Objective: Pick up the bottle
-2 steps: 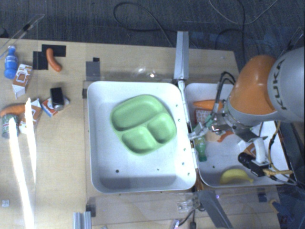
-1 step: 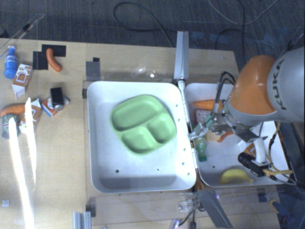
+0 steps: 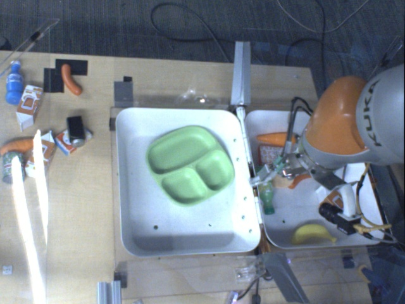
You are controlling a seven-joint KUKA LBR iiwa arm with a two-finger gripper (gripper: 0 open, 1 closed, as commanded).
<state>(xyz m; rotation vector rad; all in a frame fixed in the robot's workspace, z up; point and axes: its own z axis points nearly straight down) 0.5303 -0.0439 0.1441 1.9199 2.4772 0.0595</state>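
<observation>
Carefully now: small green bottle (image 3: pixel 267 197) upright by the right bin's (image 3: pixel 278 236) left wall, gripper (image 3: pixel 273 173) just above its cap, opening impossible to judge. Best lowered straight, centred, clear of the wall and the carrot (image 3: pixel 273 139) toward the far edge.

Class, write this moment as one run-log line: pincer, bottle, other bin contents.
pincer: over right bin, grip unclear | bottle: green, just below pincer, by left wall | carrot, banana: right bin | green tray: left bin
</observation>
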